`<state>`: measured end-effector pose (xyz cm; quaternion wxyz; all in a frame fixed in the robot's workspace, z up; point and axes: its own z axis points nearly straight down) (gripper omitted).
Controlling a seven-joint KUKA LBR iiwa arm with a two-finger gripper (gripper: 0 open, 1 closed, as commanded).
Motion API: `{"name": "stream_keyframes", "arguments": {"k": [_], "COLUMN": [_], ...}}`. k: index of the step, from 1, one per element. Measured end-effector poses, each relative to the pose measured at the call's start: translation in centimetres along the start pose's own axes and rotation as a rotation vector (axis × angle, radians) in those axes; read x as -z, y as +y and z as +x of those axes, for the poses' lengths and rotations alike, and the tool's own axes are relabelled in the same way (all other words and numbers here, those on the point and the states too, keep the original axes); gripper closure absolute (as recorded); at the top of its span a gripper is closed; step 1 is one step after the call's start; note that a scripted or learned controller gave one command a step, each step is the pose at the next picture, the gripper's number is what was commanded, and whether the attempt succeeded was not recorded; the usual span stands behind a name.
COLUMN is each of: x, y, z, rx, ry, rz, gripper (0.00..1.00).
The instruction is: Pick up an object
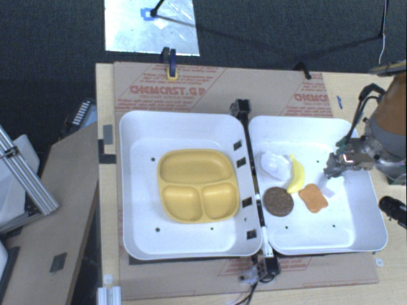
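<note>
Bench: dark carpeted floor surrounds a cardboard-topped bench (191, 88) printed with red lettering, seen from above at a slant.
Bins: two shallow white bins sit side by side; the right bin (318, 234) lies under the gripper, the left bin (140, 234) well apart from it across a black centre divider.
Arm: grey KUKA arm (391, 122) enters over the right bin's far rim.
Gripper: the gripper (335, 168) hangs low over the right bin's floor; whether the fingers are parted or closed cannot be told from this angle, and nothing is seen between them.
Orange piece: a flat orange object (313, 197) lies on the bin floor just beside the gripper, on the side nearer the camera and toward the divider.
Banana: a yellow banana (296, 175) lies near the gripper, farther toward the divider, touching the orange piece's edge or nearly so.
White object: a pale lump (275, 164) rests beyond the banana, hard to make out against the bin.
Brown disc: a round brown disc (278, 201) sits next to the orange piece, close to the divider.
Tray: a yellow three-compartment tray (194, 184) lies in the left bin, well apart from the gripper.
Background: a shiny square sheet (151, 18) lies on the floor beyond the bench.
</note>
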<state>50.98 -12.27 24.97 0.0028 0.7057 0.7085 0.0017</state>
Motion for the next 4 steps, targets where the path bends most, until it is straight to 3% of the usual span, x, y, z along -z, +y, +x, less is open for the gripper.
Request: {"name": "stream_keyframes", "arguments": {"k": [1, 3, 4], "x": [0.3, -2.7, -1.5], "y": [0.0, -0.8, -1.2], "z": [4.6, 14.8, 20.0], "rx": [0.005, 0.006, 0.006], "ry": [0.002, 0.004, 0.003], "rz": [0.004, 0.007, 0.004], "gripper": [1.00, 1.00, 1.00]}}
